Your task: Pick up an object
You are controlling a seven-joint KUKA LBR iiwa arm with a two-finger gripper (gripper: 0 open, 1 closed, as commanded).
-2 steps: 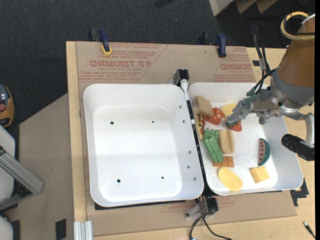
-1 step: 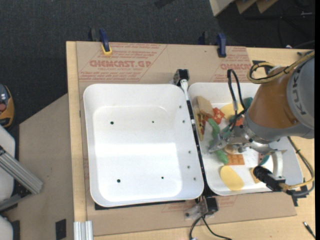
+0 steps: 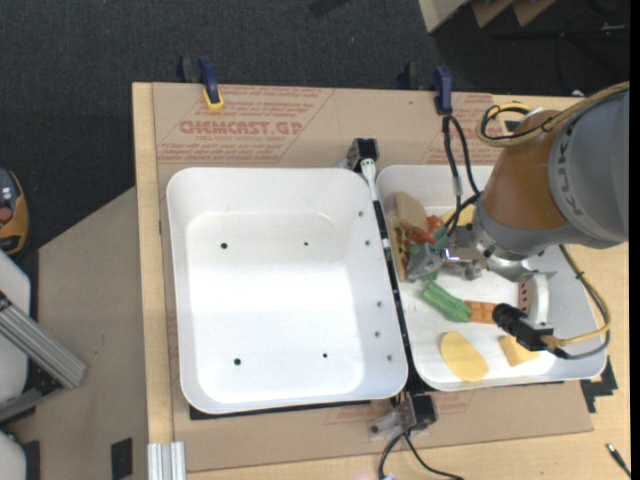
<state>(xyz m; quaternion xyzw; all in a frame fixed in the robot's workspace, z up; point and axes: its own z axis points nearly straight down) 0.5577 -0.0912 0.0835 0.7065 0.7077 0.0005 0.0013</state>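
The arm reaches in from the right over the right bin (image 3: 430, 373), and its gripper (image 3: 432, 256) is down among a cluster of items at the bin's left side. Beside it lie a tan wooden block (image 3: 409, 209), a red piece (image 3: 434, 224) and small yellow and orange items (image 3: 403, 238). A green object (image 3: 445, 301) lies just below the gripper, with an orange piece (image 3: 481, 313) to its right. A round yellow object (image 3: 463, 356) and a small yellow block (image 3: 515, 351) rest near the bin's front edge. The wrist hides whatever sits directly under the gripper.
The left bin (image 3: 200, 193) is a wide white tray with a few dark dots on its floor. Both bins stand on a brown board (image 3: 250, 118) held by blue clamps (image 3: 209, 81) at the back. Black cables (image 3: 455, 158) trail over the right bin's back rim.
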